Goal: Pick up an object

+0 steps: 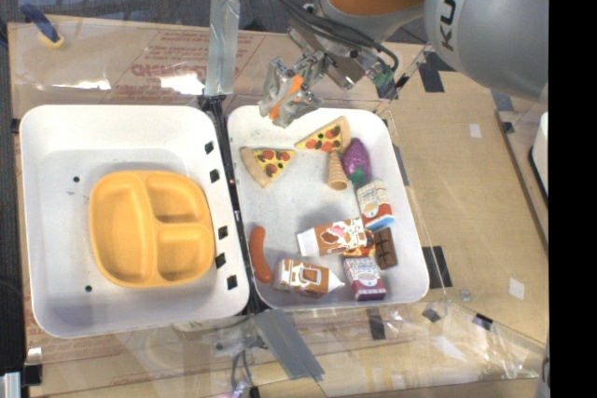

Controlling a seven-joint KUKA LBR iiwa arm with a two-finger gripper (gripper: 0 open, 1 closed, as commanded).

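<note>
Hovering over the right bin's (pixel 403 191) far-left corner, your end effector (pixel 283 98) pinches a small orange piece (pixel 291 93) between its fingers — lifted clear above the pizza slices (pixel 268 161) and other toy food.

A small orange carrot-like piece (pixel 292 95) sits tilted between the fingers of the gripper (pixel 284 98), lifted over the far rim of the right bin (pixel 410 228). Toward that bin's near end lie two pizza slices (pixel 268 163), a cone (pixel 336 169) and small cartons (pixel 334 238).
</note>
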